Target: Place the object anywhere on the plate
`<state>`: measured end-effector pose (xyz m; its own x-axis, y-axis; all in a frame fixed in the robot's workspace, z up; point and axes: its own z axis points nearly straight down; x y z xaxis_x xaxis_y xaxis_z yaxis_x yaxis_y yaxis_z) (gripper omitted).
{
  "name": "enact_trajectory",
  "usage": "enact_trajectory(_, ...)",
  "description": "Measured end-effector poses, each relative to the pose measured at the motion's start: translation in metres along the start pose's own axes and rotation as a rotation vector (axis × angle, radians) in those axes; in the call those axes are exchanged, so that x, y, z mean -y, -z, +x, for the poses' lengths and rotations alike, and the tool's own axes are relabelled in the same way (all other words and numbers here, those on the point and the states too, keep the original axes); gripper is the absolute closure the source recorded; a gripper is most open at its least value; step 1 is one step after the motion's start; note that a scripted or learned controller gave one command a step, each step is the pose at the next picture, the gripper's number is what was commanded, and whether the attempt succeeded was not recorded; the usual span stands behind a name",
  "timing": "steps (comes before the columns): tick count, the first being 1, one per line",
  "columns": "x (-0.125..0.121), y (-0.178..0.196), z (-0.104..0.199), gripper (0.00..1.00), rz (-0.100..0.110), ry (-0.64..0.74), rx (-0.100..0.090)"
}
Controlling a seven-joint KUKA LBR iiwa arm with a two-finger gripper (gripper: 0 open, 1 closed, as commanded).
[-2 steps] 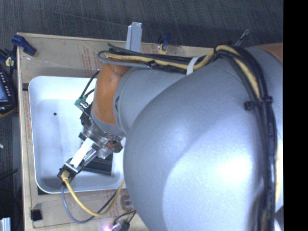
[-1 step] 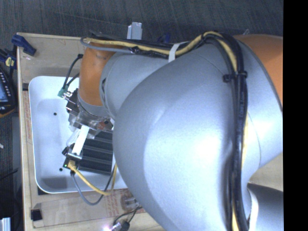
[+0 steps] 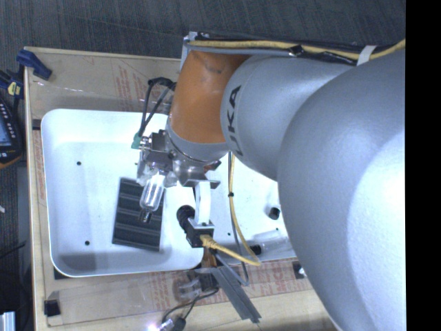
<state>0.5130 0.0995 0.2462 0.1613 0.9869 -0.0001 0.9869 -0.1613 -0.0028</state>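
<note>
**Ribbed slab waits flat in the left bin**

The object (image 3: 138, 216) is a dark rectangular slab with raised ribs running across it, lying flat on the floor of the left bin (image 3: 76, 185), toward the bin's near right corner. It looks rigid and thin, probably light plastic or rubber, and unlikely to break. Lying flush on the bin floor, it offers little height to pinch, so its long edges look like the best hold, with fingers straddling the narrow width; the ribs should help against slipping, though the smooth bin floor may let it slide when nudged.

The gripper (image 3: 150, 197) hangs over the object's upper right part, close to or touching it. From this angle I cannot tell how its fingers stand, nor whether anything is caught.

No plate can be made out; the arm (image 3: 275, 116) hides most of the right bin (image 3: 265, 198).
</note>
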Motion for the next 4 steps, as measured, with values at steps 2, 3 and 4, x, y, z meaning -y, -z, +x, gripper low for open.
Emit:
enact_trajectory(2,0.045,-0.022,0.057,1.0,0.001,-0.557,-0.001)
enact_trajectory(3,0.036,0.033,0.085,1.0,0.001,-0.466,0.0)
enact_trajectory(4,0.039,0.04,0.007,1.0,0.004,-0.592,0.002)
